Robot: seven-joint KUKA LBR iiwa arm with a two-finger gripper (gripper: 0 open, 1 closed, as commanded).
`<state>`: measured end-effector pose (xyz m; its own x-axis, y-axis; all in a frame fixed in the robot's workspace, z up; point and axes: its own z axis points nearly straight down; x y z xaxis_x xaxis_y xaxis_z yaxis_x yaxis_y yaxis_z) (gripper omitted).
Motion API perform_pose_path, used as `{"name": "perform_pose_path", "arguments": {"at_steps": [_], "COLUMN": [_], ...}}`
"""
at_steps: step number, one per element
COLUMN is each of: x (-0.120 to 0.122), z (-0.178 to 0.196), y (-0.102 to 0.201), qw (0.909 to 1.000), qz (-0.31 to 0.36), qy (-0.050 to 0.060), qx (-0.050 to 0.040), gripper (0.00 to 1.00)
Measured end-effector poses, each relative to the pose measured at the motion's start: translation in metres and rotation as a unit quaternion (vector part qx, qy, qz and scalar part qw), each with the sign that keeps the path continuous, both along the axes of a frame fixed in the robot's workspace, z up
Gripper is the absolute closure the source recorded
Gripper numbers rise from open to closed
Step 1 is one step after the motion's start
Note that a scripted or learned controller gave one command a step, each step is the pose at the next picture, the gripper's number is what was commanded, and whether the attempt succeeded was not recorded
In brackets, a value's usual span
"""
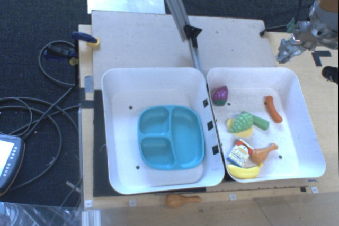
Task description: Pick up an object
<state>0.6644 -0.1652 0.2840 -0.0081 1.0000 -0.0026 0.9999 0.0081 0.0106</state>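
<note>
**Robot arm poised beyond bin of toy food**

Hovering past the far right corner of the right-hand shallow white bin (302,93), the grey arm's two-finger gripper (286,52) hangs over the bare bench (159,34) with nothing visibly in its grasp; how far it is open cannot be told from this angle. Inside that bin, a purple toy fruit (220,95) lies at the far left corner, close against the left wall. An orange-red plastic sausage (273,109) rests toward the right wall, well apart from the rest. Near the middle sits a yellow-and-green plastic corn cob (241,123), touching a small green plastic piece (260,122) on its right. At the near left corner, a small printed toy carton (239,155) lies just beside a brown plastic chicken drumstick (262,153), with a yellow plastic banana (243,171) along the near wall beneath them. The left-hand shallow white bin (119,114) carries a teal three-compartment plastic plate (170,137) toward its right side. An orange plastic piece (181,199) lies on the bench outside, at the near edge.
</note>
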Motion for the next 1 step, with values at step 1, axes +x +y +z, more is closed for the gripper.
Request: {"name": "perform_pose_path", "arguments": {"at_steps": [1], "x": [-0.0244], "z": [0.001], "y": [0.0436], "qw": [1.0], "qz": [0.001], "qy": [0.004], "qx": [0.0016], "gripper": [1.0]}}
